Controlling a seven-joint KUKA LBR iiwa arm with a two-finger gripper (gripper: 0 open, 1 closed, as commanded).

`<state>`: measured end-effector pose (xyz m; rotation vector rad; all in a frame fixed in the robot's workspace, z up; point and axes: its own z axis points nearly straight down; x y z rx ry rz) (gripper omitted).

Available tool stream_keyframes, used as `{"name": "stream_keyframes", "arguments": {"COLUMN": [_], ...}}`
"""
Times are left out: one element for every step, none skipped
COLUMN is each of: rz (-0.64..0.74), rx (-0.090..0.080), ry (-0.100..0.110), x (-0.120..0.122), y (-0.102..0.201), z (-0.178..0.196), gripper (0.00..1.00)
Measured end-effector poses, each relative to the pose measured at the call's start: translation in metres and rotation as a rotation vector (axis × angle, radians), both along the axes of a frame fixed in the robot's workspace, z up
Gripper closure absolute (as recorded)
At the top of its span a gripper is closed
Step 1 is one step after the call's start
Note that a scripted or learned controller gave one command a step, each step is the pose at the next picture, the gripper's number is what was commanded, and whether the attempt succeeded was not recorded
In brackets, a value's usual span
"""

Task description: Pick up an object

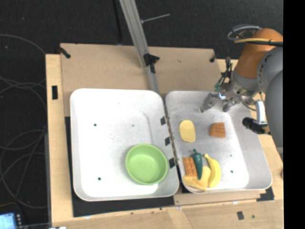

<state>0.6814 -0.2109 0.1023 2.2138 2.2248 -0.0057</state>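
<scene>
My gripper (pixel 217 104) hangs over the far part of the right bin (pixel 248 168), its two fingers spread open with nothing between them. Just below it lies a small brown block (pixel 218 130). A yellow oval piece (pixel 187 130) rests to the block's left. Near the bin's front edge sits a cluster: a banana (pixel 213 171), a green pepper (pixel 198 162), an orange-brown block (pixel 189 165) and a yellow piece (pixel 193 182).
A green bowl (pixel 146 163) stands in the front right corner of the left bin (pixel 109 123). A grey metal pole (pixel 138 37) slants up from between the bins at the back. The arm's orange band (pixel 255 56) is at the right.
</scene>
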Motion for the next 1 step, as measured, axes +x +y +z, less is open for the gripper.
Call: {"name": "stream_keyframes", "arguments": {"rz": [0.004], "rx": [-0.004], "ry": [-0.003], "x": [0.0009], "y": [-0.0012], "z": [0.0125], "gripper": [1.0]}}
